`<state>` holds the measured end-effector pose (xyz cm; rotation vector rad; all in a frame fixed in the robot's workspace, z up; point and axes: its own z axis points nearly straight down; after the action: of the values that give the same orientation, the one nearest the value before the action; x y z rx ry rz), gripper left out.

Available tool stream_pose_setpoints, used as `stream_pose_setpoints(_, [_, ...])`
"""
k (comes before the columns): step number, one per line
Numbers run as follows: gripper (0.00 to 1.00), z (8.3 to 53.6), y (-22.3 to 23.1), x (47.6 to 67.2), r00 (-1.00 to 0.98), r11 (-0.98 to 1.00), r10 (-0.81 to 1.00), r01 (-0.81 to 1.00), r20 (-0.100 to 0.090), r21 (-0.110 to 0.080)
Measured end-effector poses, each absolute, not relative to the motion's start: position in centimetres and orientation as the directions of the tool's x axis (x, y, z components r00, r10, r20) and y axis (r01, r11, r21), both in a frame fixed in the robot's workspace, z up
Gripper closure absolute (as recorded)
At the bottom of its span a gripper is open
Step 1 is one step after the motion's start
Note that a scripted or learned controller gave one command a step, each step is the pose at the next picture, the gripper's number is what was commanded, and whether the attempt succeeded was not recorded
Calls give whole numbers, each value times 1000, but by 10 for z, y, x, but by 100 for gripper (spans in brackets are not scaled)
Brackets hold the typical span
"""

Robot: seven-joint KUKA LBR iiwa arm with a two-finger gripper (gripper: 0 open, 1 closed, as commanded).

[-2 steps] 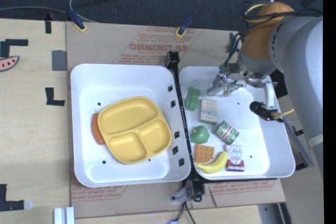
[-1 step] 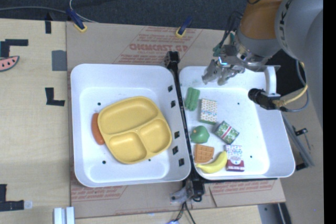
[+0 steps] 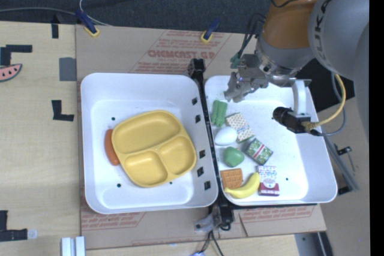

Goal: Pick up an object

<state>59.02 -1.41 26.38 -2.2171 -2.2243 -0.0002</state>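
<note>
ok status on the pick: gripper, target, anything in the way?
Gripper above right bin's far-left corner, nothing visibly held. Nearest item: green block, just below. Checkered packet and white egg crowd beside it.

The gripper (image 3: pixel 235 92) hangs over the far left part of the right bin (image 3: pixel 312 174). Just below it lies a green block (image 3: pixel 219 113); nearer the camera – a checkered packet (image 3: pixel 238 123), a white egg (image 3: pixel 225 136), a green can (image 3: pixel 258 151) and a banana (image 3: pixel 243 187). To its left, in the left bin (image 3: pixel 96 129) – a yellow tray (image 3: pixel 153 147).
</note>
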Motion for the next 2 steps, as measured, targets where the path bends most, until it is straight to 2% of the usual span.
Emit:
stream_pose_setpoints(1, [0, 263, -14, 590, -2, 2, 1000, 1000, 1, -1])
stream_pose_setpoints(2, [0, 183, -85, 550, 1, -1, 1000, 1000, -1, -3])
